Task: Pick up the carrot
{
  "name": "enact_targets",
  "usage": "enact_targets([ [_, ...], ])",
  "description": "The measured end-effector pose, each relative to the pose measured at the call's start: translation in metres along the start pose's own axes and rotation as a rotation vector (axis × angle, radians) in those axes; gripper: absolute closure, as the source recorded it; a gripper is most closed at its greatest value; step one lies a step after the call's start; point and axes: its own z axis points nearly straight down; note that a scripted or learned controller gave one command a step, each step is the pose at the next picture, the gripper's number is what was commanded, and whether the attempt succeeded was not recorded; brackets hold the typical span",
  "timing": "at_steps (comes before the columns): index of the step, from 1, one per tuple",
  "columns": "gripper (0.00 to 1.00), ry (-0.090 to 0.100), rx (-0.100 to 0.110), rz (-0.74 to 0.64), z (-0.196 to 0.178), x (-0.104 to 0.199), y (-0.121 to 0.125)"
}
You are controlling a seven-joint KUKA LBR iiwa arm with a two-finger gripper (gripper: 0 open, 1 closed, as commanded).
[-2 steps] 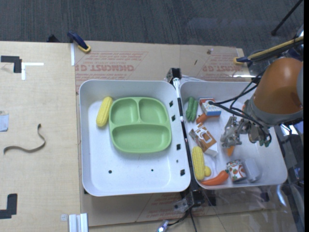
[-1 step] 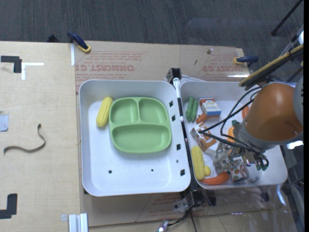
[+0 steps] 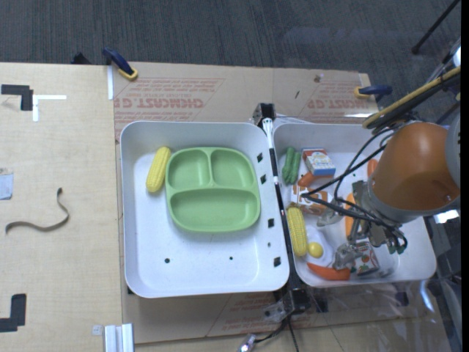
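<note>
The carrot (image 3: 325, 271) is an orange, tapered piece lying along the front wall of the right bin (image 3: 421, 270), pointing left. My gripper (image 3: 353, 257) hangs low in that bin, just above and to the right of the carrot's thick end, close to it. Black cables and the gripper body hide that end, so I cannot tell whether they touch. The grey arm with its orange band (image 3: 414, 169) covers the right half of the bin.
A corn cob (image 3: 297, 229), a small yellow ball (image 3: 315, 250), a green vegetable (image 3: 291, 164) and a small box (image 3: 319, 162) share the right bin. The left bin (image 3: 205, 270) holds a green divided plate (image 3: 212, 189) and another corn cob (image 3: 157, 169).
</note>
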Motion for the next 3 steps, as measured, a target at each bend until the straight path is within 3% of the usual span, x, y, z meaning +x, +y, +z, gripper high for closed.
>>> enact_targets([
  [1,1.0,0.005,-0.001,-0.002,-0.008,0.0,0.0],
  [2,0.0,0.005,-0.001,-0.001,-0.008,0.0,0.0],
  [3,0.0,0.019,0.0,0.351,0.005,-0.005,-0.009],
])
